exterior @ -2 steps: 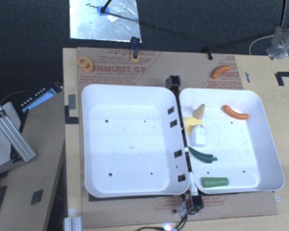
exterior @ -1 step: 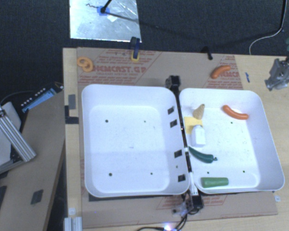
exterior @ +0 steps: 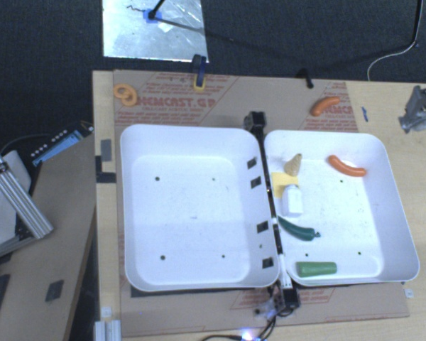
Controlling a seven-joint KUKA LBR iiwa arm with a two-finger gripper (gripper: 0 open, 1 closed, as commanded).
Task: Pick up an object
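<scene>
While nothing has been lifted yet, the counter point(exterior: 220, 94) carries its things plainly enough. Far left, outside the bins, an orange ring point(exterior: 125, 94) lies on the board, with a yellow clip point(exterior: 199, 82) a little further along the back edge. Next comes the left bin point(exterior: 138, 155), and beside it the right bin point(exterior: 390, 190), which holds the pickable things: a small cone point(exterior: 292, 165) and a yellow block point(exterior: 282, 181) near its left wall, a white bottle point(exterior: 292, 202) just below them, a dark green pepper point(exterior: 297, 229) under that, and a green block point(exterior: 315, 268) at the front wall. An orange sausage point(exterior: 346, 166) lies well apart, toward the back. Another sausage point(exterior: 325, 106) sits on the board behind that bin. At the far right edge the tool point(exterior: 417, 112) hangs off beyond the bin; I cannot tell its grip state. This looks like the approach step: next it must travel over the right bin and come down on one item.
</scene>
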